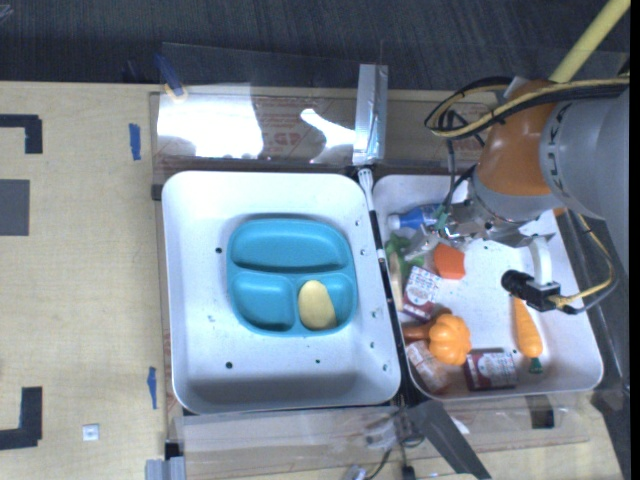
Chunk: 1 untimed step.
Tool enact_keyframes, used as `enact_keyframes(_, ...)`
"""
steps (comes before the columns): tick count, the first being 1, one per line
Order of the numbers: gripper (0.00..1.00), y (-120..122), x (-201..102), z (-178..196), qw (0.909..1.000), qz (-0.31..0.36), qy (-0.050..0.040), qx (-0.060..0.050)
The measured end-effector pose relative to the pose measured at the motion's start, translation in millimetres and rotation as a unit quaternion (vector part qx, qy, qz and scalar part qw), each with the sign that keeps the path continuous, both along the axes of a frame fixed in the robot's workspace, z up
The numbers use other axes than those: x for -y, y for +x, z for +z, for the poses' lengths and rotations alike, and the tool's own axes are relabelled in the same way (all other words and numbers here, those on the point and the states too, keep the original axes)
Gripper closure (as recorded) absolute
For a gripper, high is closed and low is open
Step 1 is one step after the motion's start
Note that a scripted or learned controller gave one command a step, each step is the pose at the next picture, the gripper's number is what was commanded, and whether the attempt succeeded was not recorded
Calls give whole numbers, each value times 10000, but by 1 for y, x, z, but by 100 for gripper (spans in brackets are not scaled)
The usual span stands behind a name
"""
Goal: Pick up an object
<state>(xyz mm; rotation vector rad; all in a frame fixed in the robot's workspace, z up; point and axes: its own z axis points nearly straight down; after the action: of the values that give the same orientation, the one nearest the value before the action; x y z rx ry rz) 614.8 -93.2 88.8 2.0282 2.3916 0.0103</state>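
Where the grey arm (590,158) reaches in from the upper right of the frame, its orange band (515,153) sits over the top edge of the right bin (585,356), and the gripper (447,230) hangs over that bin's upper left part. Whether the gripper is released or clenched cannot be told from this angle, and nothing can be seen grasped in it.

Just below the gripper lies a red-orange block (450,261), and a blue-and-green item (412,220), too small to name, lies just left of the gripper against the bin's left wall. Below the block is a white labelled packet (422,286), and under that a small orange pumpkin (449,338). A dark red bottle (490,369) lies on its side at the lower edge of the bin, just right of the pumpkin. A carrot (527,330) lies lengthwise near the right wall, well apart from the gripper.

At the centre of the frame, the left bin (200,268) holds a blue divided plate (285,243). A yellow egg-shaped thing (317,304) rests in the plate's lower right compartment. Both bins stand on a pale wooden bench (80,298).
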Motion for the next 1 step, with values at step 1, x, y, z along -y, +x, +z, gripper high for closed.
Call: enact_keyframes(1, 100, 2, 1, 12, 10000, -11, 1, 30)
